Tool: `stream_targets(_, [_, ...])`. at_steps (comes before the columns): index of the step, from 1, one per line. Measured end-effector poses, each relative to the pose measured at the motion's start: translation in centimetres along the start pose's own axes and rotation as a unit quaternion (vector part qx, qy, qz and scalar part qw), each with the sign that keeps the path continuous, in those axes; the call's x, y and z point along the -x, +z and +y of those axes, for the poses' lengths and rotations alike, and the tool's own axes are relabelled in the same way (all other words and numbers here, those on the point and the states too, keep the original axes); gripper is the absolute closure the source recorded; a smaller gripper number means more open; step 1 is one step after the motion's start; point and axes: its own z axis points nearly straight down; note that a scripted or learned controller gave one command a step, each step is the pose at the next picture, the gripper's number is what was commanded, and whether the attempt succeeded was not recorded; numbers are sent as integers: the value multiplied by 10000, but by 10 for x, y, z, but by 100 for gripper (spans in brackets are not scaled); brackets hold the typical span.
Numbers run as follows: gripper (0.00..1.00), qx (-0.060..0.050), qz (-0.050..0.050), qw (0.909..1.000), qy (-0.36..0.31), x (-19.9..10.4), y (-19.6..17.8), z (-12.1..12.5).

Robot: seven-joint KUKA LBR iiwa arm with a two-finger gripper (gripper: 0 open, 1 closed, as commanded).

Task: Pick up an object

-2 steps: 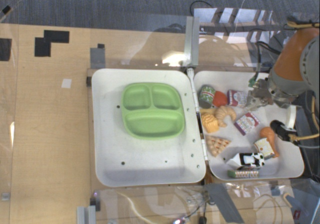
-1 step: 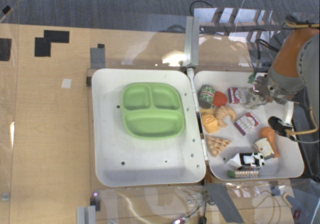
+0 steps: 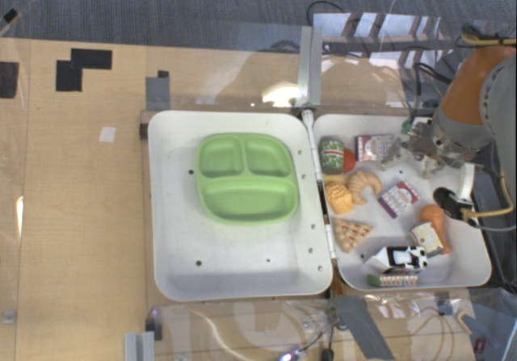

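Observation:
The right bin [image 3: 477,270] holds several toy foods. Along its left side are a green can [image 3: 331,153], a croissant [image 3: 363,183], a yellow cheese wedge [image 3: 340,200] and a waffle piece [image 3: 352,232]. A small box [image 3: 372,146] lies near the far edge. In the middle lies a purple and white packet [image 3: 398,199], with an orange carrot [image 3: 437,220] to its right. A cow-patterned carton [image 3: 401,258] lies near the front. My gripper [image 3: 410,149] hangs over the bin's far right part, just right of the small box and above the packet. Nothing shows in its grasp.
The left bin [image 3: 174,254] holds a green divided plate [image 3: 245,178]. A metal divider [image 3: 317,190] runs between the bins. The grey arm with its orange band [image 3: 470,86] comes in from the right, and cables [image 3: 460,206] trail beside the right bin.

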Motion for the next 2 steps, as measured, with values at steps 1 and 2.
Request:
stream_targets(1, [0, 11, 4, 10000, 46, 26, -2, -79])
stream_targets(2, [100, 44, 15, 10000, 39, 23, -13, -76])
